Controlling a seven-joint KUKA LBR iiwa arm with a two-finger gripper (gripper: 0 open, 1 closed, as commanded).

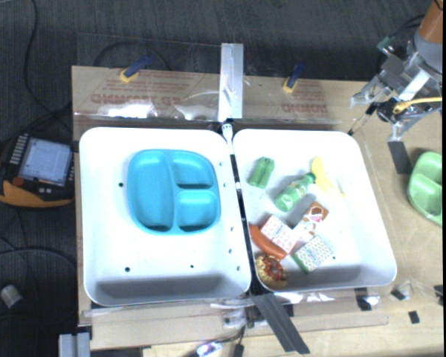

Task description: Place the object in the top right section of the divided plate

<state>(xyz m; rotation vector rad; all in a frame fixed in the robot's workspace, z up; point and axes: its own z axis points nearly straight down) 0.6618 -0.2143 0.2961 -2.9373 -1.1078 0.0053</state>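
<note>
Dark carpet floor (52,21), cabled, all round the wooden bench (424,274). Two white bins well left of and below gripper (401,88): far bin (104,266) with blue divided plate (173,190); nearer bin (372,199) with green bottle (293,192), banana (321,173), carrot (266,242), small cartons. Gripper state: cannot tell.
</note>
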